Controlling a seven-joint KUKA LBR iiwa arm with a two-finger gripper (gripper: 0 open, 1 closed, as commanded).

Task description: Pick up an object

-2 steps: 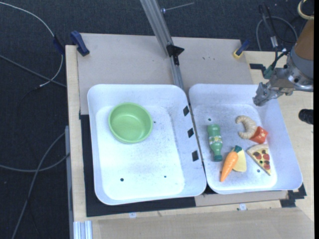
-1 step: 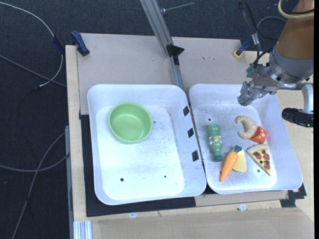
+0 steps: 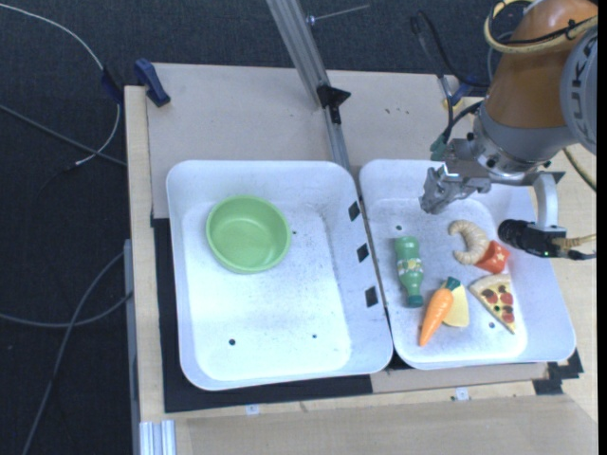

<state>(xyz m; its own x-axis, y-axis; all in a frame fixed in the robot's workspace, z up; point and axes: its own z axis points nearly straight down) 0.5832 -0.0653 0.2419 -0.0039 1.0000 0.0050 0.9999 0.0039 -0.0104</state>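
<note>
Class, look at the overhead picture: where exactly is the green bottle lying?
The green bottle lies in the right-hand bin, near its left wall, just left of the toy carrot and below the gripper.

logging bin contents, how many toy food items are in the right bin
6, all toward its near right: green bottle, carrot, yellow wedge, pizza slice, croissant, red piece. More may hide beneath the claw.

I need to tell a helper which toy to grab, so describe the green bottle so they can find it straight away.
Look in the right bin, on its left side by the divider. The green bottle lies there lengthwise, just left of the carrot. It is the only green toy in that bin.
</note>
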